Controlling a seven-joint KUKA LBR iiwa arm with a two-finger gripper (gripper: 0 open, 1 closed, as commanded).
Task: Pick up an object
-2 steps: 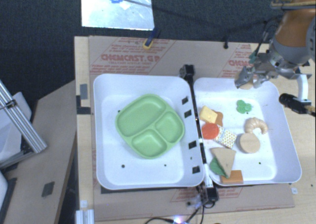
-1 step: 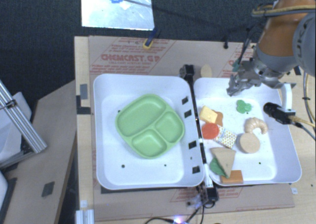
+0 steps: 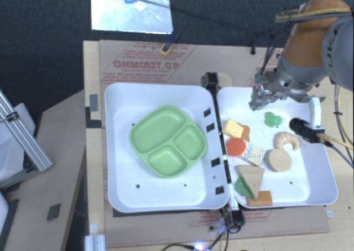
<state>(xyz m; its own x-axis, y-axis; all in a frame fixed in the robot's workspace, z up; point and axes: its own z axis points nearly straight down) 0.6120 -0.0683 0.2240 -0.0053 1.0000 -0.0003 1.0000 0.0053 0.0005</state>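
On the counter (image 3: pixel 138 56) stand two shallow white bins side by side. The left bin (image 3: pixel 119 189) carries a green divided plate (image 3: pixel 167 141) near its middle. The right bin (image 3: pixel 321 186) carries the small objects: a green piece (image 3: pixel 272 118) at about 12 o'clock of the group, a croissant (image 3: pixel 287 140) and a round tan disc (image 3: pixel 279 160) at 3 o'clock, a yellow block (image 3: pixel 234 129) at 10 o'clock, a red-orange round piece (image 3: pixel 235 146) and a checkered piece (image 3: pixel 254 155) near the centre, a tan wedge with a green part (image 3: pixel 249 180) and an orange block (image 3: pixel 262 198) at 6 o'clock. The gripper (image 3: pixel 260 100) hangs over the upper part of the right bin, at 10 o'clock from the green piece and near it, with nothing visible between the jaws. I cannot tell how far the jaws are open.
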